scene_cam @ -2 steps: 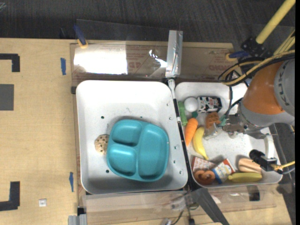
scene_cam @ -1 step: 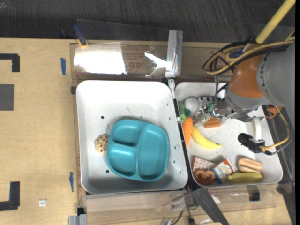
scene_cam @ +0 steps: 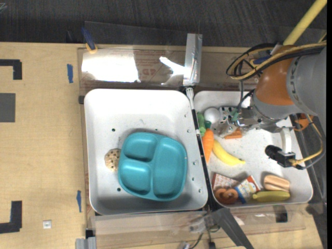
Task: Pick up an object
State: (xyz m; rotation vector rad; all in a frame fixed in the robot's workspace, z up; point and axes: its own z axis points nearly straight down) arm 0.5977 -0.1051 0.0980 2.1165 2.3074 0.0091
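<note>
- Teal is the colour you meet first: a teal divided plate [scene_cam: 153,164] lies in the left bin [scene_cam: 98,108], toward that bin's 5 o'clock, with a speckled cookie [scene_cam: 111,159] touching its edge at 9 o'clock and partly tucked beneath it.
- The right bin [scene_cam: 301,193] holds the loose objects you could pick from. An orange carrot [scene_cam: 207,144] lies along its wall at 9 o'clock, and a yellow banana [scene_cam: 226,155] sits just beside the carrot, at the carrot's 3 o'clock.
- At the bin's 6 o'clock you have a small printed packet [scene_cam: 227,181] with a brown round toy [scene_cam: 225,195] touching it, and toward 5 o'clock a hot dog [scene_cam: 276,182] with a yellow-green long item [scene_cam: 271,195] just below it.
- A white round object [scene_cam: 211,114] sits at the bin's 10 o'clock, near the carrot's upper end.
- The arm [scene_cam: 303,84] reaches in from 3 o'clock, its orange band [scene_cam: 272,87] over the bin's 1 o'clock corner.
- The gripper [scene_cam: 231,122] hangs low at the bin's 11 o'clock, close above a small orange piece [scene_cam: 233,135] and just beside the white round object.
- You cannot tell from this view whether the jaws are spread or pressed together; nothing is visibly pinched between them.
</note>
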